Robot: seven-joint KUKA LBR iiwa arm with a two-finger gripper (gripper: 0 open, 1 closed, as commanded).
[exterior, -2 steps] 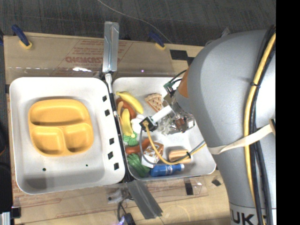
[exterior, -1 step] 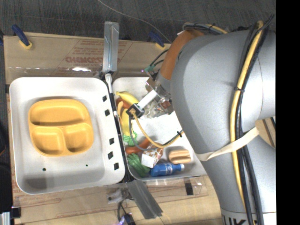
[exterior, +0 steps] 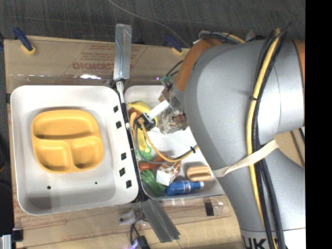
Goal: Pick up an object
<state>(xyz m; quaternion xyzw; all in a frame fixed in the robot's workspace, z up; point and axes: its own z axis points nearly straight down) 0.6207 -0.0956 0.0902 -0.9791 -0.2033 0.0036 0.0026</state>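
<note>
My arm over the right bin, jaws among the clutter, their state I cannot tell, yellow tray in left bin

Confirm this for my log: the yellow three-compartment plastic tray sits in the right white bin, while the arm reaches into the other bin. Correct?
Not quite. The camera view shows the yellow three-compartment plastic tray in the left white bin; the arm reaches into the other bin.

1. A brown cardboard-covered bench carries two white bins side by side.
2. The left bin touches the right bin.
3. Blue clamps grip the far edge.
</note>
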